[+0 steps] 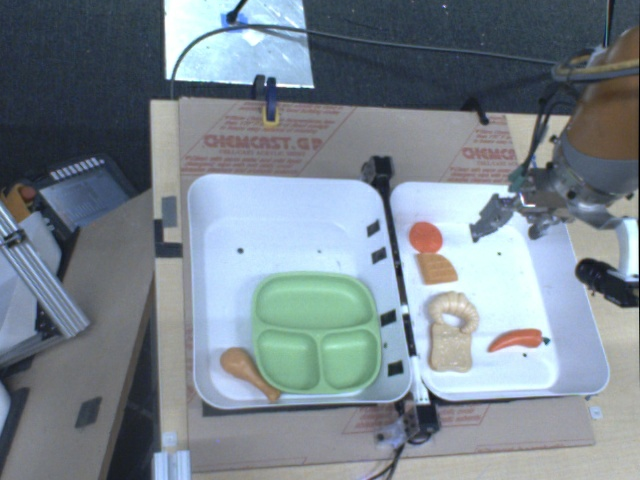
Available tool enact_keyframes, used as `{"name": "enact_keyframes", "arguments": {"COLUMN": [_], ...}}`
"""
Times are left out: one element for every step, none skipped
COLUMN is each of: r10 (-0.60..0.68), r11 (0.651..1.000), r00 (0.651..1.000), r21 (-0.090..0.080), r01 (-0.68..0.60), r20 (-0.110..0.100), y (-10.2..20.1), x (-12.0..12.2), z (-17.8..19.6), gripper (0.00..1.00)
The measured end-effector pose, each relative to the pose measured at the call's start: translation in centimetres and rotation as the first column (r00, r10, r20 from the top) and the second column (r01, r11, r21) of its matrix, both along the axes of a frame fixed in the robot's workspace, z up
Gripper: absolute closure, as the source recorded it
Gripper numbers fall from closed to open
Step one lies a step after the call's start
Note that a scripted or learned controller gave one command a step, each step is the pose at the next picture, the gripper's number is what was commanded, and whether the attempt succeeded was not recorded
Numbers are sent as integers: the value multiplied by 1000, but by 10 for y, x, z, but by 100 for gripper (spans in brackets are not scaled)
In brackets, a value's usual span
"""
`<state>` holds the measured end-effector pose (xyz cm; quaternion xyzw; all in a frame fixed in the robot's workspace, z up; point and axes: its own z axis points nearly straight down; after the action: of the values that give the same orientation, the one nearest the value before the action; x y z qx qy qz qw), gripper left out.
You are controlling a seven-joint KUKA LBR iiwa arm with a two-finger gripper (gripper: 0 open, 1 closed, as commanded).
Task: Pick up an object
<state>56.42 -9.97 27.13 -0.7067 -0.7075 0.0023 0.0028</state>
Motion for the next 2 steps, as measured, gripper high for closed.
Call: {"name": "enact_keyframes", "arguments": {"r10": [2,1], "r11": [1000,1000], "r00": [1000,1000], "r21": [-1,-1], "r01": [-2,-1], "r20": [9,5], "y": [0,0], "x": [2,10], "z": [4,-41], "gripper": [0,0]}}
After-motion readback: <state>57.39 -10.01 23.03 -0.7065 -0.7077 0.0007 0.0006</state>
